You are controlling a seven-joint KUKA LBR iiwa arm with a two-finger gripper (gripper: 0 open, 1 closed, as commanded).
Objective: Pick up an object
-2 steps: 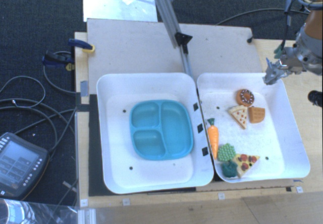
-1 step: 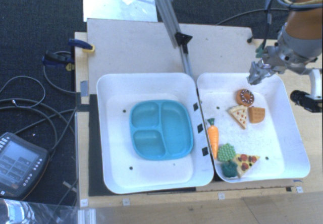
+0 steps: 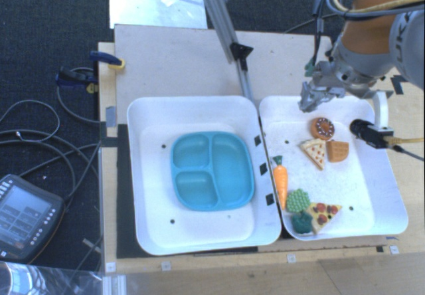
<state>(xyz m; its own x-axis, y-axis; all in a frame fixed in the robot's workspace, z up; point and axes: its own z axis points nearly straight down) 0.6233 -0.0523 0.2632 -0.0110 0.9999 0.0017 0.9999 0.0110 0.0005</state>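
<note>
Toy food lies in the right bin (image 3: 385,187): a chocolate donut (image 3: 323,128), a sandwich wedge (image 3: 313,152), a waffle piece (image 3: 337,151), a carrot (image 3: 281,184), green broccoli (image 3: 298,200), a dark green piece (image 3: 303,222) and a pizza slice (image 3: 323,212). My gripper (image 3: 309,99) hangs over the bin's far left corner, just above and left of the donut. Nothing shows between its fingers.
The left bin (image 3: 149,220) holds a blue divided plate (image 3: 212,170). A grey pole (image 3: 219,18) slants down to the seam between the bins. Cables and a pendant (image 3: 26,214) lie left of the bench. A black fitting (image 3: 364,129) sits at the right bin's far side.
</note>
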